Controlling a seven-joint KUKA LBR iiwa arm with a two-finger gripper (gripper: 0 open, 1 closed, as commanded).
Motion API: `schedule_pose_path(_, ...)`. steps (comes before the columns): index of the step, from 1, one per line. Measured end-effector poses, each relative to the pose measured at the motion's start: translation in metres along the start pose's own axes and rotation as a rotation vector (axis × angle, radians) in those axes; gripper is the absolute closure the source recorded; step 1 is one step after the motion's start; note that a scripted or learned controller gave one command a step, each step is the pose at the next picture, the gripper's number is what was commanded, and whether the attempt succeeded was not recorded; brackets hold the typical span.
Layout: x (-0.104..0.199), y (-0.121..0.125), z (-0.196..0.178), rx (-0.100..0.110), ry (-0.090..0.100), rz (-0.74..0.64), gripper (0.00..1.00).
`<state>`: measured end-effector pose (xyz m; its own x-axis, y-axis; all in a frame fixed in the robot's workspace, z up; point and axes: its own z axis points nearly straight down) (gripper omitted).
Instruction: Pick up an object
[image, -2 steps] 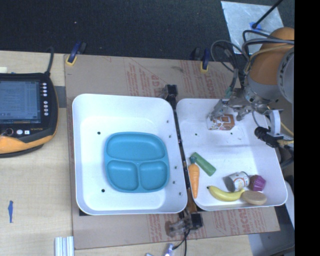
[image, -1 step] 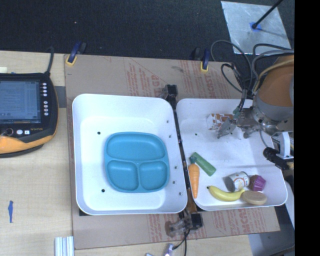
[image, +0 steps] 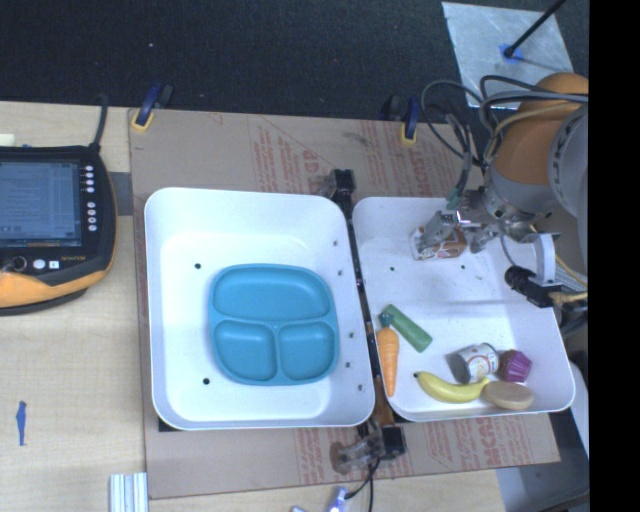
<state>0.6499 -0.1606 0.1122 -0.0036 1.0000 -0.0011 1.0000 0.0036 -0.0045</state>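
The arm (image: 535, 150) comes in at the upper right of the frame, and its pincer (image: 441, 240) is low over the upper part of the right bin (image: 440, 290). Whether the pincer is spread or pressed together, I cannot tell. In the lower part of this bin lie a green piece (image: 407, 327), a carrot (image: 387, 360), a banana (image: 450, 387), a can (image: 477, 359), a purple piece (image: 515, 365) and a beige piece (image: 507, 396). The left bin (image: 180, 250) holds a blue tray (image: 272, 322). A tablet (image: 45, 225) lies on the worktop (image: 70, 400) at the left.
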Motion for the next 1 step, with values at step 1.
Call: schedule_pose_path(1,-0.0055,0.0055,0.0177,0.009,0.005,0.0,0.0)
